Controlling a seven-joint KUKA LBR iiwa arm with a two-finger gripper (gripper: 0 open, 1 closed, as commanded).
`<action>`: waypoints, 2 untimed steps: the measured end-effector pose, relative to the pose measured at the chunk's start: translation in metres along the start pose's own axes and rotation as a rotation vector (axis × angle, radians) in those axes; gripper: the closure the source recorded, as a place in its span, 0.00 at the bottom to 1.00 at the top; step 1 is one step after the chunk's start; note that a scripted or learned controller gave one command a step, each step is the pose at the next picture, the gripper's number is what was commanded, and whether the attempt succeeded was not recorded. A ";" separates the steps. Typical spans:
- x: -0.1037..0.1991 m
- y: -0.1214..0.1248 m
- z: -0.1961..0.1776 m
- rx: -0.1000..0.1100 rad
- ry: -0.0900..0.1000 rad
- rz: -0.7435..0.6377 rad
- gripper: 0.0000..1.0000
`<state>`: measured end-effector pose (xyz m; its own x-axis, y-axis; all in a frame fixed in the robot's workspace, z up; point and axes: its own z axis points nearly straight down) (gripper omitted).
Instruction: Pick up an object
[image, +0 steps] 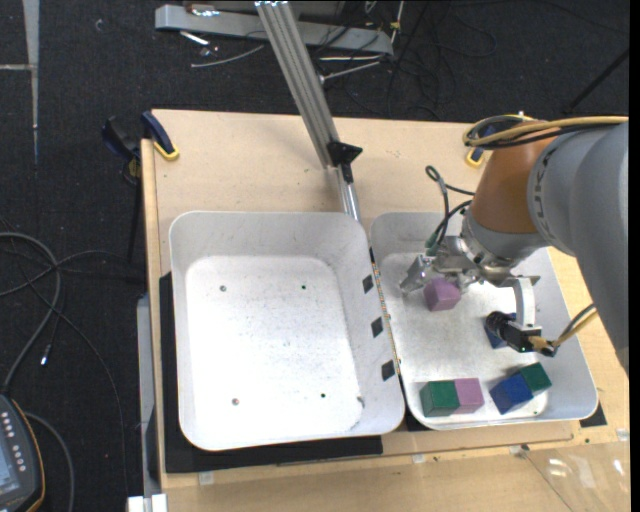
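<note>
The gripper (432, 277) hangs low over the upper part of the right bin (445, 352), and whether it is open or closed cannot be told from this angle. A purple block (442, 296), the likely thing to be picked, sits right at its tip, touching it or just under it; I cannot tell whether it is actually gripped or only lying on the bin floor beside the metal. That is the main risk: if the grip is off-centre or catches only a corner, the block would probably twist and slip out on the lift, or be nudged aside across the smooth floor. The block is well apart from the others, so knocking a neighbour seems unlikely. Along the near edge of the same bin lies a row of four more: a green block (438, 398), a second purple block (468, 394) touching it, a blue block (511, 391) and another green block (537, 377). Counted: two purple, two green, one blue, five blocks in all. There are two bins, the left bin (270, 330) lying alongside.
</note>
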<state>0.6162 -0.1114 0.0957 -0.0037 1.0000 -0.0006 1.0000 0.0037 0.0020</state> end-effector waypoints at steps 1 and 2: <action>-0.013 -0.009 0.000 0.003 0.000 0.005 0.00; -0.012 -0.008 -0.009 0.001 0.001 0.004 1.00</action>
<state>0.6081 -0.1236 0.1052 0.0006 1.0000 0.0004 1.0000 -0.0006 0.0006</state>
